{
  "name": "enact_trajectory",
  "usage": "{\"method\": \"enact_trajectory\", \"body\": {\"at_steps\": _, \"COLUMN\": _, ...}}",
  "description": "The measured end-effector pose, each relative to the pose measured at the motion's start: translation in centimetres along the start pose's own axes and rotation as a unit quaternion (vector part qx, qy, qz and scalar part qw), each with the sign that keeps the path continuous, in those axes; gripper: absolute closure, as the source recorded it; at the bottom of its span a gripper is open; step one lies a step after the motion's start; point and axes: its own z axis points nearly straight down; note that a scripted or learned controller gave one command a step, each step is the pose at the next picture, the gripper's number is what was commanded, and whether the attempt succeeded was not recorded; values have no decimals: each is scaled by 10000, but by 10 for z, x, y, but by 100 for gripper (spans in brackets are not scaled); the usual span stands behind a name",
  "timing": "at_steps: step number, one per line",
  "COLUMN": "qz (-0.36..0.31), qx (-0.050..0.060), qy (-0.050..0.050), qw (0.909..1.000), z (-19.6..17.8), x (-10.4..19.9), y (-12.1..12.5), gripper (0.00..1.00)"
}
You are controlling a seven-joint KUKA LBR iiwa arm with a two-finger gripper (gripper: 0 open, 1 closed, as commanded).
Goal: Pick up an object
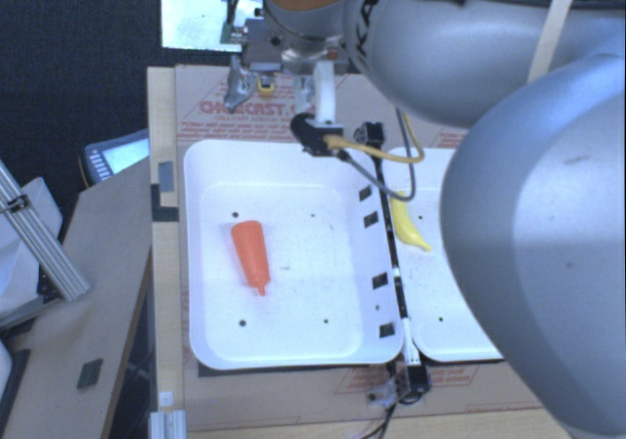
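Hovering above the far rim of the left shallow white plastic bin (196, 232), my pincer (279, 95) hangs with its two fingers spread, nothing between them. Below it, toward the near side, the orange tapered plastic carrot (251, 253) lies on that bin's floor. Off to the pincer's right, a yellow curved plastic banana (408, 228) rests in the neighbouring white bin (440, 325).

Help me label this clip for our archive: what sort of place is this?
Probably a robotics lab bench: a grey arm reaches over two white bins on cardboard, with an orange carrot-like toy and a yellow item inside.
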Motion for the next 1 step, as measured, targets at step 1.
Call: {"method": "enact_trajectory", "body": {"at_steps": 1, "qz": 0, "qx": 0, "qy": 0, "qw": 10000, "z": 0, "x": 0, "y": 0, "gripper": 0}}
